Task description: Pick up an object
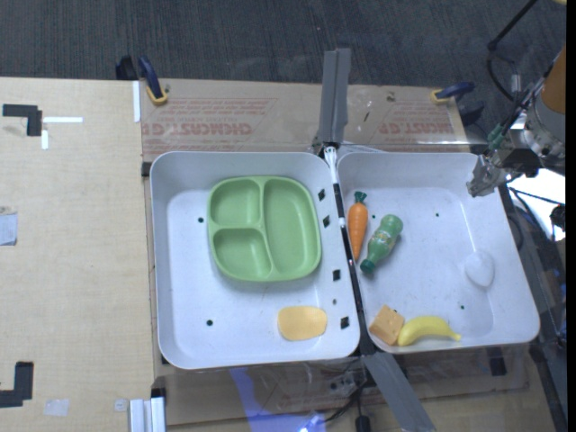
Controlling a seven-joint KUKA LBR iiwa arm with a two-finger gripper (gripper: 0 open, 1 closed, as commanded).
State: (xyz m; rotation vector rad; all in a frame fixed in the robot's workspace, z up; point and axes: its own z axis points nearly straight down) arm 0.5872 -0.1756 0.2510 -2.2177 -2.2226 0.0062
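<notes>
carrot (357, 226) lying in right bin (450, 336), touching green bottle (382, 240) | banana (427, 330) near front edge | gripper (484, 179) over bin's far right rim, can't tell its grip tbh

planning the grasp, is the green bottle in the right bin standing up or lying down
Lying down. The green bottle rests on its side on the right bin floor, tilted diagonally, right beside the carrot.
</notes>
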